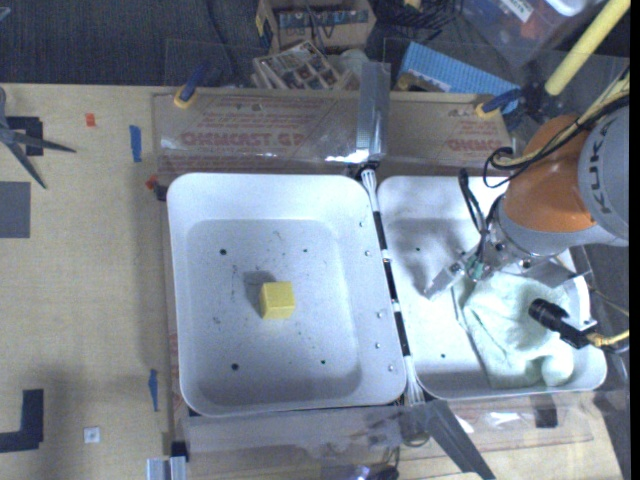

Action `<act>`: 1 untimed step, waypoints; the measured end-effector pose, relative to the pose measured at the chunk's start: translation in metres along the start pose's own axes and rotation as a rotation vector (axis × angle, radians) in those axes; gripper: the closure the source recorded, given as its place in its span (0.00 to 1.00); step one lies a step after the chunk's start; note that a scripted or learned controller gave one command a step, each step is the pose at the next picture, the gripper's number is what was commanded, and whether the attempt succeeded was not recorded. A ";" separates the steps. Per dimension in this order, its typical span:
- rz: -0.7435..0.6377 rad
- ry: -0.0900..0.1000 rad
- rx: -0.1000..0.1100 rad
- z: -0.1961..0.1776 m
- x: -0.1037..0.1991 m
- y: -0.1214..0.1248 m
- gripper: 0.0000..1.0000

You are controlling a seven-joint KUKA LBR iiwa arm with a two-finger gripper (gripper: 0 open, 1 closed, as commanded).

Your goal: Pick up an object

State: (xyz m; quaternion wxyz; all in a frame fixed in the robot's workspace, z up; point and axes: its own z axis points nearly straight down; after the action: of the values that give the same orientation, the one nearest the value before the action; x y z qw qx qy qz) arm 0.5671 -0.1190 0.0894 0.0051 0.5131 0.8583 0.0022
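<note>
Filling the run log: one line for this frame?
arm: over right bin | gripper: low, grasp unclear | yellow block: left bin, untouched | pale cloth: right bin

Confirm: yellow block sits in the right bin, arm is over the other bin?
Not quite. The camera view shows the yellow block in the left bin, not the right. The arm is over the other bin, the right one.
</note>
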 end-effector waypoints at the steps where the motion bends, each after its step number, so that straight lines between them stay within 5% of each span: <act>1: -0.237 0.000 -0.002 -0.001 0.043 -0.042 0.00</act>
State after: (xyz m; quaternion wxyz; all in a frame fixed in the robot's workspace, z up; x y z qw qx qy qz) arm 0.5095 -0.1016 0.0898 0.0061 0.4080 0.9129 0.0026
